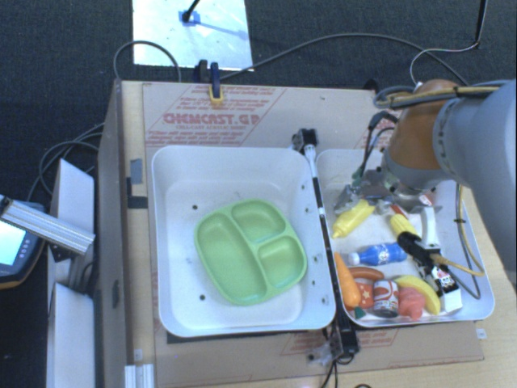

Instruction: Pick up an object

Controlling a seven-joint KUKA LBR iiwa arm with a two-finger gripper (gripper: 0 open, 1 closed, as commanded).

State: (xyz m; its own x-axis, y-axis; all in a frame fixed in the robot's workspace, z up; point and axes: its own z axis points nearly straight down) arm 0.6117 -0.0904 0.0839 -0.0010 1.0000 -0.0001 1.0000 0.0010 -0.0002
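Note:
The right bin [481, 291] holds several toy foods. A yellow bottle [352, 218] lies at its upper left, with a blue bottle [380, 255] below it. An orange carrot [346, 281] lies along the left wall. A red can [386, 297], a banana [422, 289] and a pink-red piece [411, 303] are crowded at the front. My gripper [361, 191] hangs low over the bin's back left, just above the yellow bottle's upper end. Nothing is visibly held in it.
The left bin [174, 184] carries a green divided plate [250, 250]. A black ridge [319, 208] separates the two bins. An orange-yellow piece [399, 221] lies right of the yellow bottle. The grey arm [477, 136] covers the right bin's back right.

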